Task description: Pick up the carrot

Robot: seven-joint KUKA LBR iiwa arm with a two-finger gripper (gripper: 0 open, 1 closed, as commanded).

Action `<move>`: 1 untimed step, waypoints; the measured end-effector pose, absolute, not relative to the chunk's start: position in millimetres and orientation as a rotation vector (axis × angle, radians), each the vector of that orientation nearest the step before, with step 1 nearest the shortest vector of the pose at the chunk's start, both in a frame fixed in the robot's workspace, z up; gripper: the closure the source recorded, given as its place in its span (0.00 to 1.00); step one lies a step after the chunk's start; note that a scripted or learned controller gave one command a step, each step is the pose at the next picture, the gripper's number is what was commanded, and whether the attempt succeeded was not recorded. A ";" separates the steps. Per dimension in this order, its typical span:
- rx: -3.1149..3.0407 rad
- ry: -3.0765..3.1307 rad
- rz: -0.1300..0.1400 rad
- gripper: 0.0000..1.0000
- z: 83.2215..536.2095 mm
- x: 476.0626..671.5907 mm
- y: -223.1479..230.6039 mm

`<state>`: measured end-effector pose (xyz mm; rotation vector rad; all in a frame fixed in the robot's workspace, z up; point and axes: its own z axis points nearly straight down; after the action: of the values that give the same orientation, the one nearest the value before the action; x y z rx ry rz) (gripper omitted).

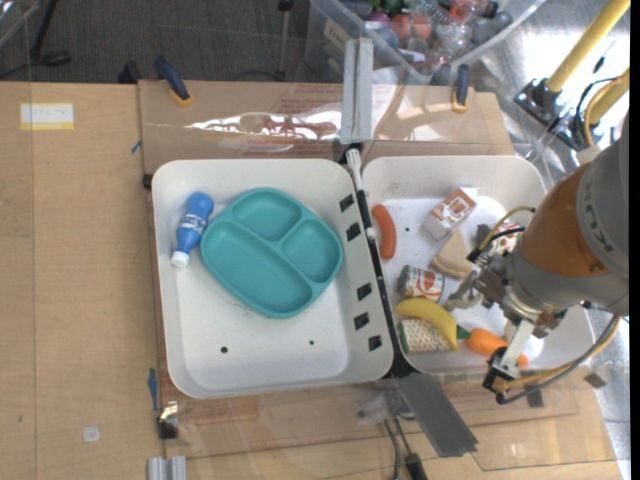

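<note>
Carrot (485, 343) lies just beside the arm's wrist — unheld.

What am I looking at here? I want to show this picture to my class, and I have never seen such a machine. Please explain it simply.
This is one picture, taken by a camera fixed above a bench and looking down at a slant. The big grey shape with an orange band is a robot arm, reaching in from the right. At its end is a hand for gripping; the picture does not let me tell whether it grips anything.

Two shallow white bins sit side by side. The left bin holds a teal divided plate and a blue and white bottle. The right bin holds toy food: a carrot lying beside the hand, a banana, a can, a sausage and a small carton.

The robot's job is to pick up the carrot, which looks to lie in the bin.
</note>
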<state>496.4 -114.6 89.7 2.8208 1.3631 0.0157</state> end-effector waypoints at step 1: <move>2.829 1.347 0.016 0.00 95.0 483.2 -104.3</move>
<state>483.2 -104.3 95.0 2.8292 1.3465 0.0164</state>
